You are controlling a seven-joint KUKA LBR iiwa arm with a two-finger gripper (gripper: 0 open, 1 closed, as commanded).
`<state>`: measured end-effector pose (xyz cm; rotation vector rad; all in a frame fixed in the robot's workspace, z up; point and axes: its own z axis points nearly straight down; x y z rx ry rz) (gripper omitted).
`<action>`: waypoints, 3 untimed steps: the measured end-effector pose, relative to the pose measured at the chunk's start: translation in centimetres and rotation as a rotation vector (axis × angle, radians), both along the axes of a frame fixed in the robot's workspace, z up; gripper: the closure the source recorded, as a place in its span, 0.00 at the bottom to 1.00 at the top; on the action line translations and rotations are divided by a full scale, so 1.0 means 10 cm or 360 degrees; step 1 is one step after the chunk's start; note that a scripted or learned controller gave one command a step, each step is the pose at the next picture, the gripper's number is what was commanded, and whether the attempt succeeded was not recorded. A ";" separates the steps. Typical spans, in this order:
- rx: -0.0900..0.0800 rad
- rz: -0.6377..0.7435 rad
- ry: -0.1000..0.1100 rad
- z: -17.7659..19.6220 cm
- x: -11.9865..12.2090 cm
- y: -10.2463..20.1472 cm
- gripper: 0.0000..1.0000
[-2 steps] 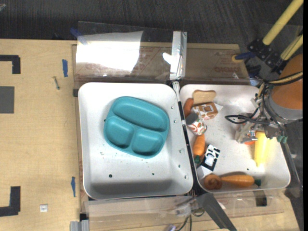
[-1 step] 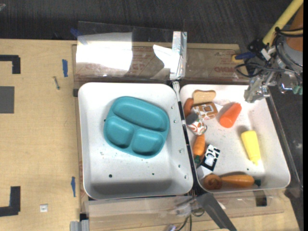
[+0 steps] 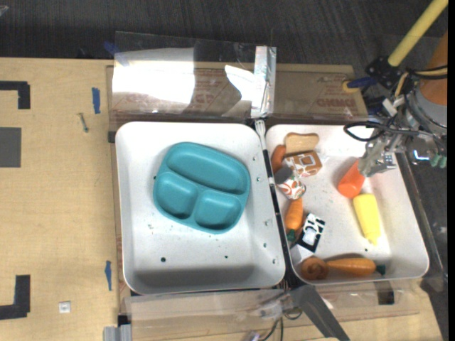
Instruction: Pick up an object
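My gripper hangs over the right bin, near its upper right corner. Its tip sits right at the upper edge of an orange-red toy, touching or just above it. Below that toy lies a yellow piece. Along the bin's left side are a bread slice, a brown and white block, a small red and white piece, an orange carrot and a black and white item. A long carrot lies along the front wall.
The left bin holds a teal divided plate. A clear plastic sheet lies behind the bins. Cables and a yellow rod sit at the upper right beside the arm. A wooden benchtop extends to the left.
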<state>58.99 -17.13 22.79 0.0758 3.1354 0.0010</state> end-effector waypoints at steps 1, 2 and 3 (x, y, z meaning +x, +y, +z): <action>-0.0008 0.0259 -0.0012 -1.38 -0.06 -0.53 1.00; -0.0011 0.0207 -0.0025 0.48 0.81 -0.51 1.00; 0.0003 0.0213 -0.0001 0.26 0.79 0.38 1.00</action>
